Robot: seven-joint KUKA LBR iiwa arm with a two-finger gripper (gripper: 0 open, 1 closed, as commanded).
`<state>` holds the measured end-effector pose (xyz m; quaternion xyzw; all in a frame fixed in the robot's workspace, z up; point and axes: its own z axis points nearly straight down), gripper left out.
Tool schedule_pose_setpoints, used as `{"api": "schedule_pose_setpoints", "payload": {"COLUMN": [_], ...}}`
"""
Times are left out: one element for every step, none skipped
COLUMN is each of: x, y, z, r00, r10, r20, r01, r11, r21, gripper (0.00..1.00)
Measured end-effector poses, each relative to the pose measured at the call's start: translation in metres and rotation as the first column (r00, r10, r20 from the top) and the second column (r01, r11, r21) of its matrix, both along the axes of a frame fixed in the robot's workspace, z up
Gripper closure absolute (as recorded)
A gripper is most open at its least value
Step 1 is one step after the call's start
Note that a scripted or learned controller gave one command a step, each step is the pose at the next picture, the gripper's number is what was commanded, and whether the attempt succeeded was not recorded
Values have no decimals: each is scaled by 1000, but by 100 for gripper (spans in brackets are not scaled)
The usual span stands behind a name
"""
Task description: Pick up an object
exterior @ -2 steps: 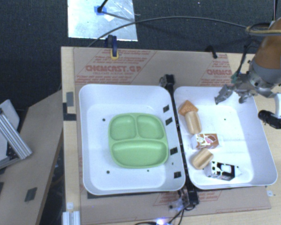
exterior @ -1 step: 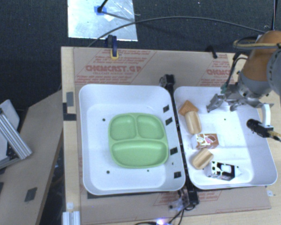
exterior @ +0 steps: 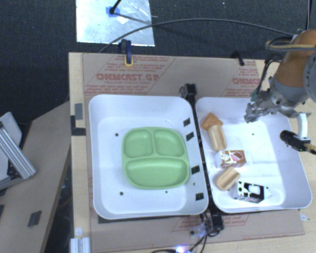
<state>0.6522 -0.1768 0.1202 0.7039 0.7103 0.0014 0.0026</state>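
A: Dark backdrop, cardboard-topped bench (exterior: 147, 70), two shallow white bins. Gripper (exterior: 251, 115) sits over the right-hand white bin (exterior: 284, 178), far edge; can't tell its state, nothing visibly held.

B: Candidates?

A: Tan rounded bread-like pieces (exterior: 217, 136) near the divider, a small red-and-white packet (exterior: 233, 157) just beside them, a black-and-white patterned item (exterior: 249, 192) at the near edge. The green three-compartment plastic plate (exterior: 156, 157) lies in the left-hand white bin (exterior: 108, 141).

B: Advice?

A: I'd take the nearest tan piece: centre over it, descend straight, avoid the divider.
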Motion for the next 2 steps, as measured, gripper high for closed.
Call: {"api": "schedule_pose_setpoints", "payload": {"x": [3, 7], "y": [-7, -4], "z": [47, 112], "r00": [1000, 1000], "r10": [-4, -1], "r20": [1, 3], "r01": [4, 1], "r11": [1000, 1000], "r21": [0, -1], "gripper": [100, 100]}}
